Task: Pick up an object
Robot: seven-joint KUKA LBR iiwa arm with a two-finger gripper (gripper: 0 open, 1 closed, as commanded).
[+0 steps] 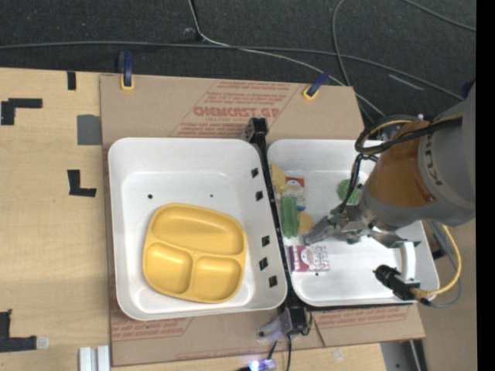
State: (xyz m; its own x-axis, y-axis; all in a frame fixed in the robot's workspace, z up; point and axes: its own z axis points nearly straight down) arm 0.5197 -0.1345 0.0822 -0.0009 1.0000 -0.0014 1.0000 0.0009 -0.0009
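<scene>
My gripper (pixel 319 233) hangs low over the right bin (pixel 363 288), reaching in from the right with its tip pointing left. Just left of the tip lie a small yellow piece (pixel 305 222) and a long green object (pixel 288 215) along the bin's left wall. A pink and white packet (pixel 310 259) lies flat just below the tip. A red and white packet (pixel 295 185) sits farther back. A green object (pixel 348 191) is partly hidden behind the wrist. I see nothing held.
The left bin (pixel 124 207) holds a yellow divided plate (pixel 194 252). A black divider (pixel 265 207) runs between the bins. The arm's orange and grey body (pixel 410 176) covers the right bin's right side. Cables (pixel 371 141) loop above the wrist.
</scene>
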